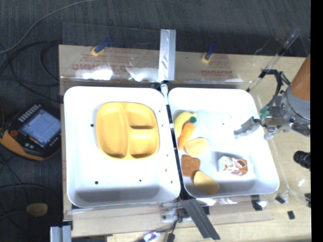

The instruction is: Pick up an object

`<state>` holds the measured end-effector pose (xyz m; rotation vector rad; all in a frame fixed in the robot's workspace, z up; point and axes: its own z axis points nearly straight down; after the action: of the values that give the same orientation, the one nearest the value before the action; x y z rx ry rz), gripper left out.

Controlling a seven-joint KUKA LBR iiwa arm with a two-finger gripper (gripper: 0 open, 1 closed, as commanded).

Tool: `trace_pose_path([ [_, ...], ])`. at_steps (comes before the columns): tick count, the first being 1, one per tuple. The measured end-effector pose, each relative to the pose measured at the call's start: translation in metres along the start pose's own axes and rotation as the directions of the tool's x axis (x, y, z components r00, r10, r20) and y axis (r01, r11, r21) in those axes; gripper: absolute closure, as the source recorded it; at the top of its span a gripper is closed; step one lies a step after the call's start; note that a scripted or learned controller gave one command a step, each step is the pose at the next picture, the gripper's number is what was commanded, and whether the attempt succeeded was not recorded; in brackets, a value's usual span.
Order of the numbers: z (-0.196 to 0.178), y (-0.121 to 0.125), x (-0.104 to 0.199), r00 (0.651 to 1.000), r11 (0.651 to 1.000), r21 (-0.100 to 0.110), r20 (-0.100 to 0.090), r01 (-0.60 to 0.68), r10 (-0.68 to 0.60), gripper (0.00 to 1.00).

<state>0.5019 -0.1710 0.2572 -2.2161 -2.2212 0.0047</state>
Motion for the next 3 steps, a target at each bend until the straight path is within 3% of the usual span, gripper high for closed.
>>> trace_pose_path([
  [1, 0.111, 0.079, 0.009, 0.997, 0.997, 0.000, 0.000, 0.079, -0.079, 0.00],
  [2, 0.058, 0.146, -0.001, 0.989, 0.989, -0.002, 0.002, 0.146, -0.146, 0.00],
  [3, 0.114, 0.122, 0.068, 0.979, 0.979, 0.000, 0.000, 0.204, -0.204, 0.00],
])
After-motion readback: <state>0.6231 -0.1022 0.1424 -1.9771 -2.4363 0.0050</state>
